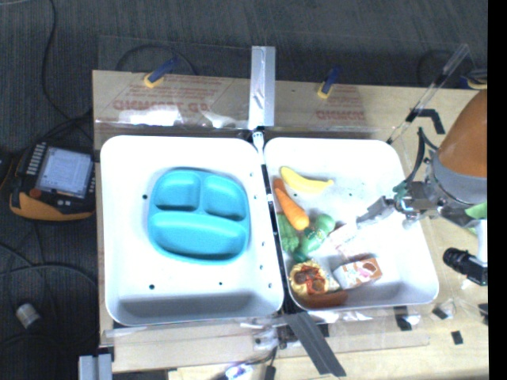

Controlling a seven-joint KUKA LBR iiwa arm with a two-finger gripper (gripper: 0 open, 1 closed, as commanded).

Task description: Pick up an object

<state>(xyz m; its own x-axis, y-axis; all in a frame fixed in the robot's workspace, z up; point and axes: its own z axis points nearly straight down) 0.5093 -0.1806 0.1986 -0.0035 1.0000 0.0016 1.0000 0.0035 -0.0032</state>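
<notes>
- White bins sit side by side on the bench: the left bin (pixel 127 291) has a blue tray (pixel 198 212) in it, and the right bin (pixel 412 283) has the toy food.
- Toys lie bunched along the left side of the right bin: a yellow banana (pixel 305 182) at the top, an orange carrot (pixel 290 207) just under it, a green veggie (pixel 310 236) below that, then a small carton (pixel 358 271) and a brown toy (pixel 310 280) near the front wall.
- Reaching in from the right, the gripper (pixel 371 212) hangs low over the middle of the right bin, close to the green veggie and the carton.
- I cannot tell if its jaws are apart or together; they look small and blurry, and no toy can be seen between them.
- My guess is the toys are light, hard plastic, smooth and a bit slippery, so they may slide or roll when bumped.
- Best bet looks like the banana, since it lies a little apart from the pile; grab it across its fat middle.
- Taking the carrot may be harder, as it touches its neighbours and the bin wall is near.
</notes>
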